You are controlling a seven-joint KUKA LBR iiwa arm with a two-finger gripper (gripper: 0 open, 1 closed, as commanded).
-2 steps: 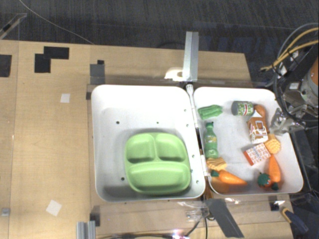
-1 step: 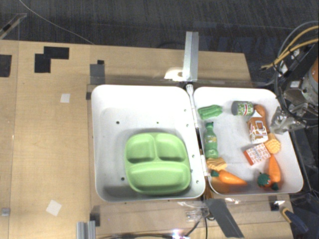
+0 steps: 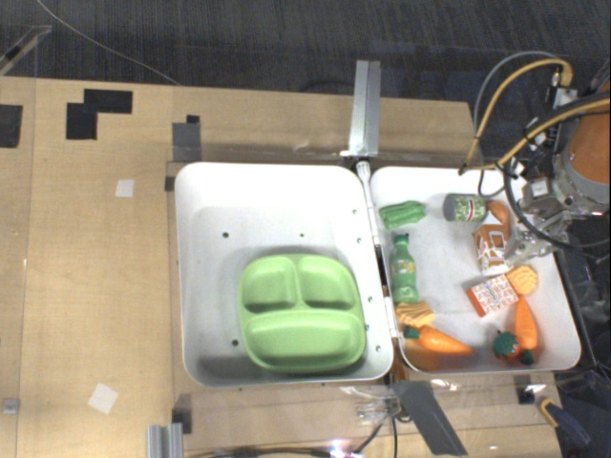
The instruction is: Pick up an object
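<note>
The right bin [image 3: 571,351] holds several toy foods: a green pod [image 3: 402,214], a green bottle [image 3: 404,268], a small can [image 3: 465,207], an orange-and-white box [image 3: 492,244], a red-and-white carton [image 3: 493,295], a cracker [image 3: 522,279] and two carrots [image 3: 437,341] [image 3: 524,328]. My gripper [image 3: 528,246] hangs at the bin's right side, just right of the orange-and-white box and above the cracker. The grey arm with its orange band [image 3: 584,156] rises behind it. Nothing is visibly held.
The left bin [image 3: 205,208] carries a green divided tray [image 3: 301,311]. A metal post [image 3: 366,113] stands behind the wall between the bins. Cables [image 3: 501,93] loop over the right bin's back right corner.
</note>
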